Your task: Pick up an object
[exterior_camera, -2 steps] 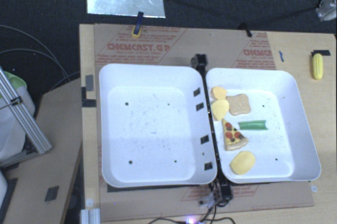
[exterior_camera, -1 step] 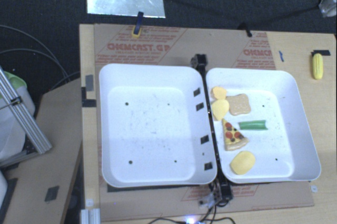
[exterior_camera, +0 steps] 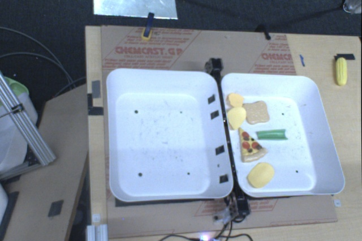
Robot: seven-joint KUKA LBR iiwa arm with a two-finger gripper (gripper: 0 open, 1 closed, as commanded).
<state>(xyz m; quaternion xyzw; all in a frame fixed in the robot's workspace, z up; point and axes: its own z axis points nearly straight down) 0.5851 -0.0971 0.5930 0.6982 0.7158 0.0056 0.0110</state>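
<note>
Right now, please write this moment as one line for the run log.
right bin: pizza slice, toast, green stick, three yellow pieces | items: along left side | pick: not yet done

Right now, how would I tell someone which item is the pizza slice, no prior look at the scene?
Start at the right bin; its items cluster along its left wall. The pizza slice lies mid-cluster, below the toast, left of the green stick, above the yellow oval. It is the sole wedge shape, and the only item with red spots.
</note>
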